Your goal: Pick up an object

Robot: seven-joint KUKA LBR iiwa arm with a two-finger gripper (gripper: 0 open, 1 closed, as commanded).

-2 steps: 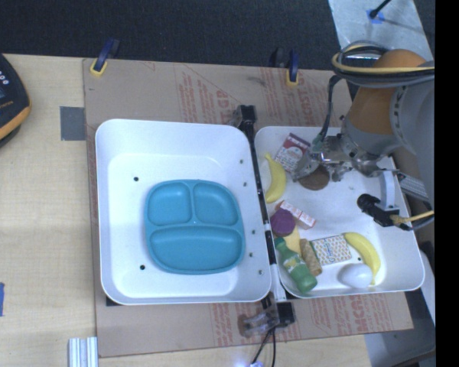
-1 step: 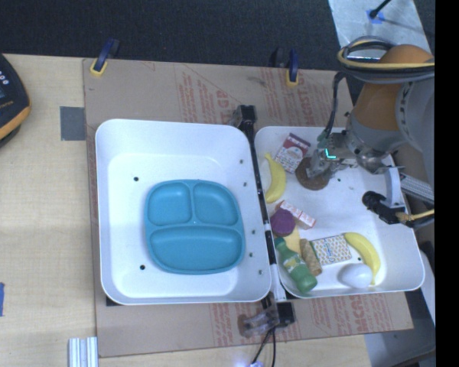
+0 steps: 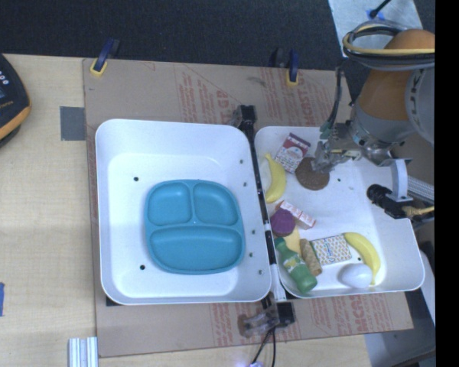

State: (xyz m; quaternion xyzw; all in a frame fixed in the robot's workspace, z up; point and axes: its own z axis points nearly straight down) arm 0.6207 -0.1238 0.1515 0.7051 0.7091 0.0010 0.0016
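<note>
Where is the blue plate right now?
The blue plate lies in the middle of the left bin, away from the toy food in the right bin.

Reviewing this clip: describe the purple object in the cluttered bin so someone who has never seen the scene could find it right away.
Of the two white bins, take the right-hand bin, the one the arm reaches into. Along its left wall, just below the yellow banana, lies the purple round toy, touching a red-and-white packet. It is the one purple thing there, a flat disc shape among yellow, green and white items.
</note>
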